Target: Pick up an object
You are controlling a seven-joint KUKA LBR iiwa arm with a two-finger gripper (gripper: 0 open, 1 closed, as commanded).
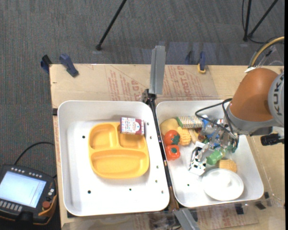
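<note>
Nothing looks lifted yet: every item in the right bin (pixel 257 174) seems to rest on its floor, so the pick itself is still to come. The gripper (pixel 200 160) hangs low over the clutter near the bin's middle, but whether it is spread or closed on anything cannot be told at this size. Just beside it at 3 o'clock lies a green object (pixel 214 157), the likeliest target, touching or nearly touching the tool. Two red tomatoes (pixel 171 144) sit at its 9 o'clock, a white lid (pixel 223 184) at 5 o'clock. The arm (pixel 252 102) enters from 2 o'clock, its orange band above the wrist, wrist pitched down into the bin. The left bin (pixel 72 176) holds a yellow tray (pixel 117 157).
</note>
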